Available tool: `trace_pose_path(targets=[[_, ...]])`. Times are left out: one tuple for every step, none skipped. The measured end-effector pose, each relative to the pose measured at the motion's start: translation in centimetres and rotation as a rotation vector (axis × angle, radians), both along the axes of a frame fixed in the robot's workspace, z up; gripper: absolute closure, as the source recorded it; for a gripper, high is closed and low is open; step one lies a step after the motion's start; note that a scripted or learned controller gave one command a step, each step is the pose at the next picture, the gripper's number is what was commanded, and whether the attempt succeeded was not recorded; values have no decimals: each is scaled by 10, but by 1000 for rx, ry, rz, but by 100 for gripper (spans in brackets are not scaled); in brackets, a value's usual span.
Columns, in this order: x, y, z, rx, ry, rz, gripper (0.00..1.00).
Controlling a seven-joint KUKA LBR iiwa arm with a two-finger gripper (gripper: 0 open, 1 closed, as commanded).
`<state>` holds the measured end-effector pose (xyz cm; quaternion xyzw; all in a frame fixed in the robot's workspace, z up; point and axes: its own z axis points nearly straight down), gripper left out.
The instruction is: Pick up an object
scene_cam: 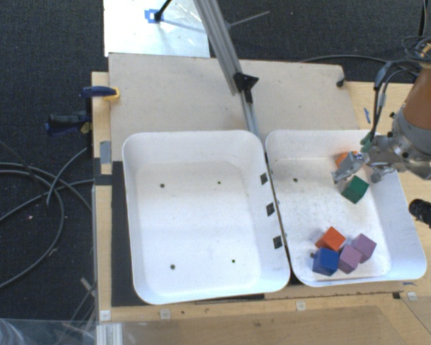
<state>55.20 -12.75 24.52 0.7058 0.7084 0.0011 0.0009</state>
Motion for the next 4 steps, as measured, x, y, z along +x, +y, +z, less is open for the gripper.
trace_pose_path(targets=[[-56,-13,-90,1,11,-5,0],[-68,29,-157,1,4,2,0],[-66,27,-144,0,-2,0,100],[-19,148,-52,4,-6,12,100]])
